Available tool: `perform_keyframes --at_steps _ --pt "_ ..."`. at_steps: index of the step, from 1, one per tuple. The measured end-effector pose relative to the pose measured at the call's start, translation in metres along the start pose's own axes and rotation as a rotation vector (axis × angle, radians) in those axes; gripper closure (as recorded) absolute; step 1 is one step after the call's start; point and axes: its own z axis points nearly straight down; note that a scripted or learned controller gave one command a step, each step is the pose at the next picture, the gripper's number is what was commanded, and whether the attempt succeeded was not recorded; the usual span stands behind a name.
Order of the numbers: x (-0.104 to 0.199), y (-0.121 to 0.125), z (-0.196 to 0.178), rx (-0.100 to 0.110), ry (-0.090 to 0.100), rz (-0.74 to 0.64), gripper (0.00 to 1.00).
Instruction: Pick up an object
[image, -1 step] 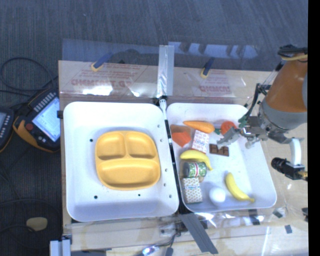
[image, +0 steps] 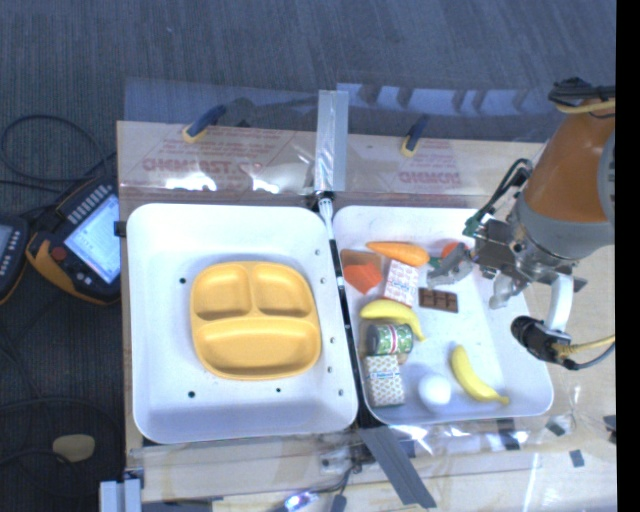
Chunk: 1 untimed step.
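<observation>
Table (image: 230, 160): a pale board top with red printing, carrying two shallow white bins side by side, with yellow-handled clamps at its far edge.
Left bin (image: 160, 400): white and square, holding one thing.
Right bin (image: 520, 395): white, crowded with small items; the arm hangs over its right side.
Arm (image: 570, 180): grey with an orange band, reaching in from the right above the right bin's far right corner.
Yellow tray (image: 255, 320): a three-compartment plate lying flat in the middle of the left bin.
Gripper (image: 475, 262): metal, at the arm's end, over the upper right part of the right bin, just above the chocolate bar; whether it is open or closed I cannot tell, and nothing is seen in it.
Carrot (image: 398, 252): orange, lying crosswise near the bin's far wall.
Long banana (image: 474, 376): lies slantwise near the bin's front right corner.
Short banana (image: 392, 314): curved, mid-bin, touching the can below it.
White-and-red box (image: 401, 282): just under the carrot.
Orange block (image: 362, 270): against the bin's left wall.
Can (image: 390, 340): green-labelled, on its side.
Patterned packet (image: 384, 381): below the can.
Chocolate bar (image: 438, 299): dark, flat, right of the box.
White ball (image: 434, 390): near the front wall, beside the long banana.
</observation>
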Motion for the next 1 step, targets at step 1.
perform_keyframes --at_steps 1 --pt "-0.0024 -0.0096 0.1352 -0.001 0.002 -0.299 0.0"
